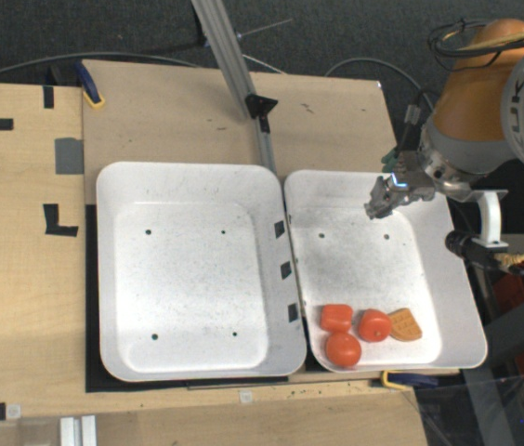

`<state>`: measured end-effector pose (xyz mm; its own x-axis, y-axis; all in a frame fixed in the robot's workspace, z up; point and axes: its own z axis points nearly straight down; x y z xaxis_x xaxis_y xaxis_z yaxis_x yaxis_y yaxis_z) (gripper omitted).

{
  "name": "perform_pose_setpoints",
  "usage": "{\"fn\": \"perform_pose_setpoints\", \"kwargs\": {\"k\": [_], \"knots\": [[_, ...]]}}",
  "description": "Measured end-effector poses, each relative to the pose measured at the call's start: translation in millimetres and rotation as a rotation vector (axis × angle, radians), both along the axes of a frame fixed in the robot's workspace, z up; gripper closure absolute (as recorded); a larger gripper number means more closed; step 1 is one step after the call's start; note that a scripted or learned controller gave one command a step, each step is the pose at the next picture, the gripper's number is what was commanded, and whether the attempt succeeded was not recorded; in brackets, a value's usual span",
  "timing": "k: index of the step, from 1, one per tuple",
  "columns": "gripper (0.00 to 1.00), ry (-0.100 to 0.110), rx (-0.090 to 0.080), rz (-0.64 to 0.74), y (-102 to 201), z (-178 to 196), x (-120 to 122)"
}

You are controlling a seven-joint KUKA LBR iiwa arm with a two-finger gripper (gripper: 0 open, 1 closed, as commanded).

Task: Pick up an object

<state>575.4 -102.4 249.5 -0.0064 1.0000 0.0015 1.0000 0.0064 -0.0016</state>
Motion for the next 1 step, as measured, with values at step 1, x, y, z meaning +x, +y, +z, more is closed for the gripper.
{"fn": "perform_pose_setpoints", "kwargs": {"k": [1], "knots": [[1.0, -0.001, 0.0, 0.0, 51.0, 3.6, -12.4]]}}
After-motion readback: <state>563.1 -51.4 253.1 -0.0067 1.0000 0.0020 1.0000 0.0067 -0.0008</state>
